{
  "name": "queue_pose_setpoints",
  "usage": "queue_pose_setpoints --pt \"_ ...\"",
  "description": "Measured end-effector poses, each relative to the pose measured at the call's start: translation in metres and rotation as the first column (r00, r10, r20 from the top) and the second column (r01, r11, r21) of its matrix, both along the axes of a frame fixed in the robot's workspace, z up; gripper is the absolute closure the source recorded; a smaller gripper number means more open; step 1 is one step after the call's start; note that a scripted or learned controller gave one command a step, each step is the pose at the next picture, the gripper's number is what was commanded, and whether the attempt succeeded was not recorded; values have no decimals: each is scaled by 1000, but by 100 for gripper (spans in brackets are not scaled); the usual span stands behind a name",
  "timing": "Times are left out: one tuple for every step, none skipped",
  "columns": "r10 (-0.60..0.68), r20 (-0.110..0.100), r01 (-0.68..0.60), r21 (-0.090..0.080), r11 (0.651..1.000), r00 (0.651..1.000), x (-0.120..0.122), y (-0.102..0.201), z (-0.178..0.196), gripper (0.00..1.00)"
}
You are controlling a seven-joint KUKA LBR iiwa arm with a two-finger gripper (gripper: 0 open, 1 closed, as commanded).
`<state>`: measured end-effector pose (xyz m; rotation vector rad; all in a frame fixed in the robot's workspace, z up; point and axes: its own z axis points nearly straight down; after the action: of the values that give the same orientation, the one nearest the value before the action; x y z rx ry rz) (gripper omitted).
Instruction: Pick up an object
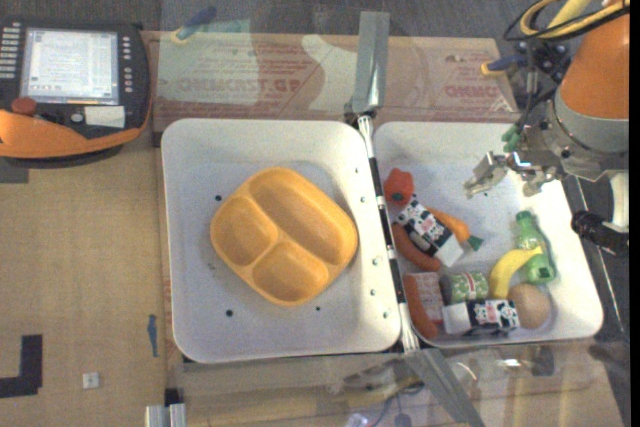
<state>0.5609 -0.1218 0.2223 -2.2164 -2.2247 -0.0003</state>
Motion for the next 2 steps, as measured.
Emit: queue_pose_setpoints --pt "44 13 -44 -4 999 999 2 -6 -102 0" --pt "225 57 -223 -33 974 973 -8 8 -113 0"
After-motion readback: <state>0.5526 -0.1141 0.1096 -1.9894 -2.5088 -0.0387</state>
